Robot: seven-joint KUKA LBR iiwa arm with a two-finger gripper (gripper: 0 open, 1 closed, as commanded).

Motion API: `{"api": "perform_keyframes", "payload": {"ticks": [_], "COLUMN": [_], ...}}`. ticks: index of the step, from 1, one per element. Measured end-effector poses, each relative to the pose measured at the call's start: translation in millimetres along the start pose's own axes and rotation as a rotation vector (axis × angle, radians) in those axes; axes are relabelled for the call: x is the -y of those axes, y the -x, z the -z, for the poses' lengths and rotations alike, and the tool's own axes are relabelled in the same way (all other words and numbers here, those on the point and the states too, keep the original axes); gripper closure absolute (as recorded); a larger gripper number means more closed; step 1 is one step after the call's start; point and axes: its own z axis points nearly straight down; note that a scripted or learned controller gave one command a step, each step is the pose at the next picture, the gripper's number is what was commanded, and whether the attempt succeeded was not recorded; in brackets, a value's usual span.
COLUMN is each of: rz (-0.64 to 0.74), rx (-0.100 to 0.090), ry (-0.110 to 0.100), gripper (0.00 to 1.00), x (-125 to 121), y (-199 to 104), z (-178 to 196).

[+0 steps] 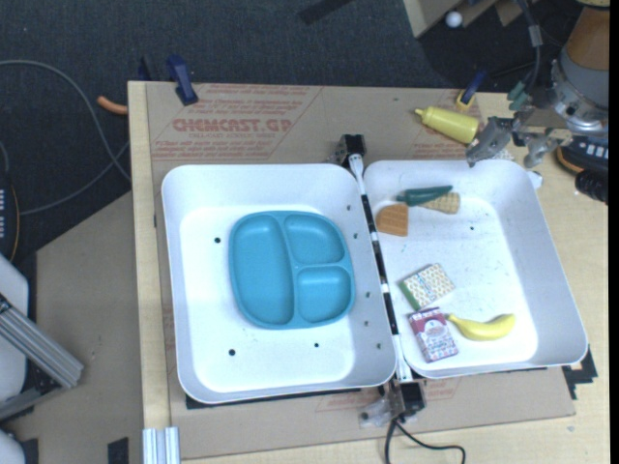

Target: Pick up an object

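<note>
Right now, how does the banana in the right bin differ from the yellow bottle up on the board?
The banana lies inside the right bin, near its front edge; the yellow bottle lies outside both bins on the brown board, close to the gripper. The banana is curved and tapers at both ends; the bottle is straighter and thicker, with a narrow tip at its left end. Both are yellow and lie on their sides.

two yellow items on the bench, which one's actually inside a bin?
The yellow toy banana, lying in the right white bin near its front edge. The yellow mustard bottle lies outside, on the board behind that bin, beside the gripper.
</note>
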Motion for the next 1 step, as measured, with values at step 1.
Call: {"api": "perform_keyframes", "payload": {"ticks": [1], "rz": [0.001], "rx": [-0.001], "ry": [-0.003], "gripper": [0.00], "x": [-28.5], "y": [-34.1], "z": [-123.8]}}
